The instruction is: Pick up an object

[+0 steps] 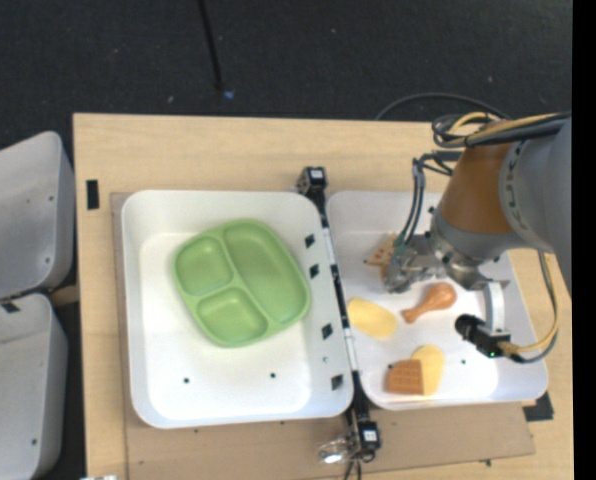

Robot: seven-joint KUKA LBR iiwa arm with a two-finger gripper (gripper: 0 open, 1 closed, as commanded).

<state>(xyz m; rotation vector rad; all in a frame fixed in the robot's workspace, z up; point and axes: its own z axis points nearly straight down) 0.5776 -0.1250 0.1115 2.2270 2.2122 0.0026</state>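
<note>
My gripper (405,271) is low in the right bin (516,366), near its middle, with the arm's orange band just above it. A small brown item (380,256) lies right at the gripper's left side, partly hidden by it. An orange drumstick-shaped toy (431,301) lies just below and to the right of the gripper. A yellow lemon-like piece (371,319) rests lower left, near the divider. At the bin's front, a brown square piece (405,378) leans on a yellow piece (431,362).
The left bin (158,388) holds a green three-compartment plate (240,281). A black-clipped divider (330,288) separates the two bins. A black cable and connector (483,336) trail from the wrist over the right bin's right side.
</note>
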